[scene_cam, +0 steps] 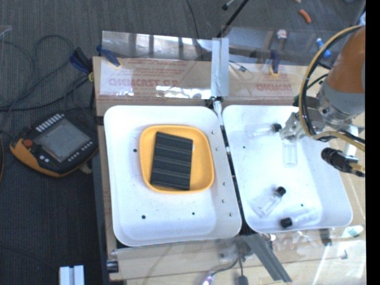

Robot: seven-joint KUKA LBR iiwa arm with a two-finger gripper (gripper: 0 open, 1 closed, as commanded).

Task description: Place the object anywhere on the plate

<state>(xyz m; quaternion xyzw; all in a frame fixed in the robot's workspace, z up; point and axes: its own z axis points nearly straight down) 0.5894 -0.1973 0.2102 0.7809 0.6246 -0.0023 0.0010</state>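
Jaws (289,136) over right bin (332,212) — pinching a clear vial (289,153), hanging down.

- Two shallow white bins side by side: left bin (119,218), right bin (332,215).
- Clear vials with black caps in the right bin: one near the top (261,130), one at the centre (270,200), one at the lower edge (300,218); a further clear vial (289,155) lies between them.
- Cardboard backing (154,82) behind the bins, printed in red.
- Handheld control pendant (56,144) on the dark floor, left of the bins, with cables (41,70) beyond it.
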